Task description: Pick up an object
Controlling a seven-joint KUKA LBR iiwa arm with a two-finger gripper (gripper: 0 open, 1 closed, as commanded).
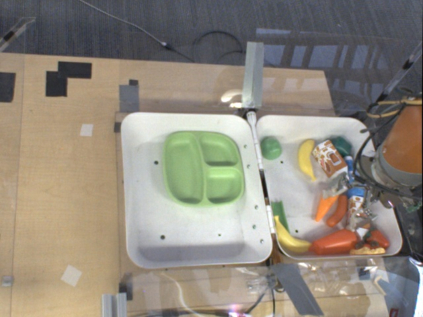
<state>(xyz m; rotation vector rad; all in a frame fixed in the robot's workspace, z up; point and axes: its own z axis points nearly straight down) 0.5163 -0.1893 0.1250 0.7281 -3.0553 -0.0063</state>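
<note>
The right bin (291,125) holds several toy foods: a green ball (270,148), a yellow banana (305,158), a brown-and-white carton (328,158), an orange carrot (323,207), a red sausage (338,211), a red pepper (334,242) and a second banana (290,238) at the front. My gripper (357,208) reaches down into the right side of this bin. It hangs just right of the carrot and sausage and above the red pepper. The arm's orange band (403,140) is above it.
The left bin (142,230) bears a green divided plate (203,167). A dark teal item (342,143) lies behind the carton. A green piece (279,211) leans at the right bin's left wall. Cables (390,104) run at the far right.
</note>
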